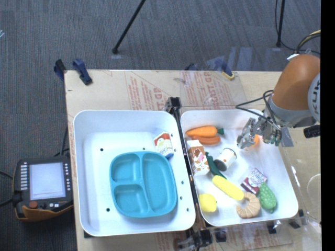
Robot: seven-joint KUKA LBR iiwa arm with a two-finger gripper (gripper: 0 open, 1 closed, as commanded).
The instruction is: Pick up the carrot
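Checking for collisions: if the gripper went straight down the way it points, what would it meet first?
Probably the bare floor of the right bin, beside the small can; the gripper hangs right of the carrot. Depth is unclear.

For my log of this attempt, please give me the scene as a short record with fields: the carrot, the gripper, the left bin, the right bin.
carrot: carrot lies at far left of right bin, not held
gripper: gripper hangs over right bin, to the right of the carrot, apart from it
left bin: left bin holds blue tray and small carton
right bin: also corn, lemon
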